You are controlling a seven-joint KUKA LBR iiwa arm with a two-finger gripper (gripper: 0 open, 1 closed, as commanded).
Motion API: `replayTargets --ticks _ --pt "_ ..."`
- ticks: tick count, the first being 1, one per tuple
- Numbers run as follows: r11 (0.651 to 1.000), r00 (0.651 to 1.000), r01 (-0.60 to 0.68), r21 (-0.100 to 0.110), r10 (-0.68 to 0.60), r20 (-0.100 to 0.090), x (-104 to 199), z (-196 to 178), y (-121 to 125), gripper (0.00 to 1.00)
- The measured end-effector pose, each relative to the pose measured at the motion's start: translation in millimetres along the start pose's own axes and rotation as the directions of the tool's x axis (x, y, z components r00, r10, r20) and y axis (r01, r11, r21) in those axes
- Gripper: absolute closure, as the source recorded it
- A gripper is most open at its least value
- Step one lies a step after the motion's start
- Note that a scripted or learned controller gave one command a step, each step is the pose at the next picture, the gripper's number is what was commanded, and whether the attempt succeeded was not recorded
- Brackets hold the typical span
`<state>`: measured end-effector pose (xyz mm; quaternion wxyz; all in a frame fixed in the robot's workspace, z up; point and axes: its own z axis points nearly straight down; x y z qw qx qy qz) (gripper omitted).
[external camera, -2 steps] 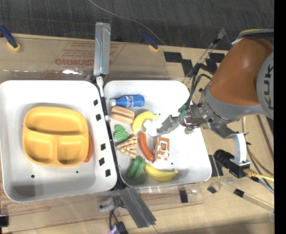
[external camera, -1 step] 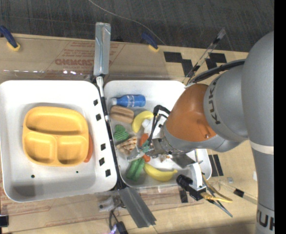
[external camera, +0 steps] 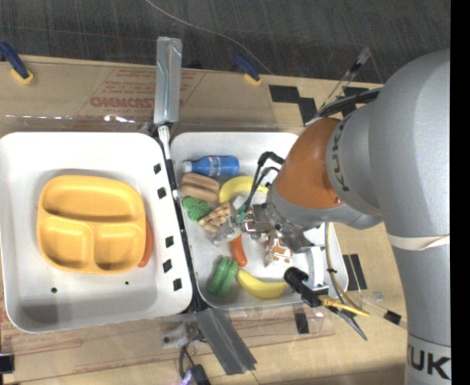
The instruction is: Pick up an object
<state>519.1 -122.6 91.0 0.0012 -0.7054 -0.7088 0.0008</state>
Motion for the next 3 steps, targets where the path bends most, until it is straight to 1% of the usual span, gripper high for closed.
replayTargets --ticks 1,2,3 --pt "1.000 1.000 0.000 0.000 0.000 0.000 0.3 0.0 0.1 0.00" --pt "1.000 1.000 0.005 0.002 -0.005 0.000 0.4 -9.5 0.0 1.00" --pt "0.997 0.997 -0.075 -0.006 0.075 -0.002 54.3 -103.1 45.6 1.00"
